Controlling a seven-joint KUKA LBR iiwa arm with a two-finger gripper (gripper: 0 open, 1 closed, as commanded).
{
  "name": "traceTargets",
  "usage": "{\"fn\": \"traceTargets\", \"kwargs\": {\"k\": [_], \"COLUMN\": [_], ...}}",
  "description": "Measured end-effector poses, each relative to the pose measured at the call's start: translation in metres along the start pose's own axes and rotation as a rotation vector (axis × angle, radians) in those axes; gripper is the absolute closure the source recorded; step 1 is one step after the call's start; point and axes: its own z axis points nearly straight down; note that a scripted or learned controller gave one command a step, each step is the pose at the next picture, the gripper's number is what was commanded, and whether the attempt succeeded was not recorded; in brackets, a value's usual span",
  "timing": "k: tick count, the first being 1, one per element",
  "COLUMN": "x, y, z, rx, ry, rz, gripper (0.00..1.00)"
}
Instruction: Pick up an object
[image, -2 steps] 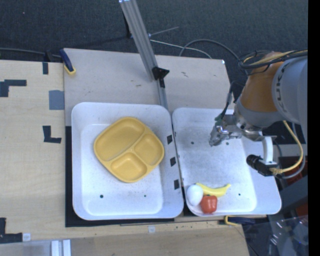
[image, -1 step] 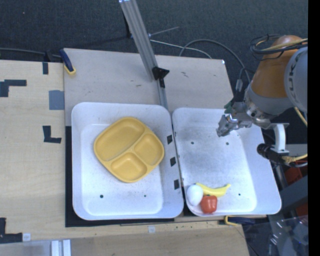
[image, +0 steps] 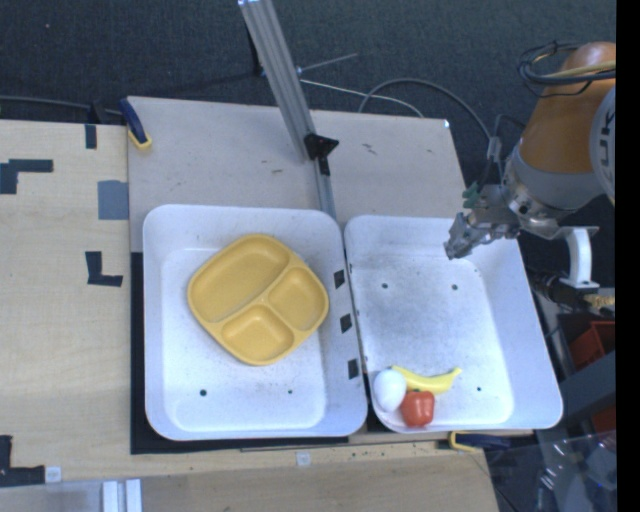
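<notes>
Pale tabletop, two white bins, and the gripper (image: 462, 243) hangs over the right bin's (image: 430, 300) far corner, finger state impossible to tell, while banana (image: 432, 379), white ball (image: 388, 390) and red pepper (image: 419, 407) huddle touching in the near-left corner, risking a fouled grasp.

A yellow divided tray (image: 258, 298) sits in a white bin (image: 160, 300); a yellow banana (image: 432, 380), white egg (image: 388, 389) and red pepper (image: 419, 407) fill another speckled white bin (image: 500, 330).

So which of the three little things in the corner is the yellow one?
The banana. It is long, curved and yellow, lying in the right bin above the round white egg and the red pepper.
</notes>
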Motion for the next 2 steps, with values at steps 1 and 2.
{"fn": "traceTargets", "kwargs": {"k": [1,2], "x": [0.046,0.1], "y": [0.003,-0.009], "z": [0.013,0.015], "rx": [0.006,0.006], "ry": [0.001,0.002], "rz": [-0.004,-0.005], "gripper": [1.0,1.0]}}
